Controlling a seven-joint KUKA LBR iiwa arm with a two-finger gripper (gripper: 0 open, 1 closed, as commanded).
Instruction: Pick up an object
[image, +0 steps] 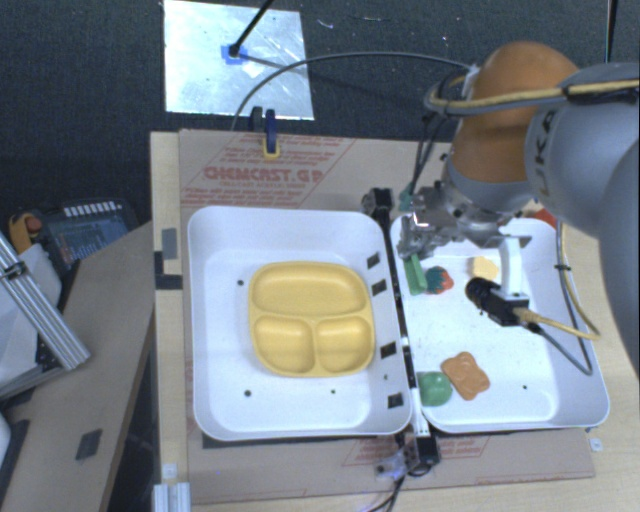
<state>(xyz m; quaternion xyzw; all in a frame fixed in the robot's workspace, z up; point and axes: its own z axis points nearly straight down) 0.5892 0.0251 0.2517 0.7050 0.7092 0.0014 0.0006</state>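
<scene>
White left bin (215, 300) with yellow tray (310, 318) (three-compartment); toys in right bin (570, 390).

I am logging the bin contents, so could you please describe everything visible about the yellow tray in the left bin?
The yellow tray is a rounded-rectangle dish of matte, plastic-looking material with three compartments: one wide one along the far side and two smaller ones side by side along the near side, all bare. It lies flat and upright near the middle of the left bin, turned slightly against the bin's edges, resting on its white floor. Nothing else touches it.
</scene>
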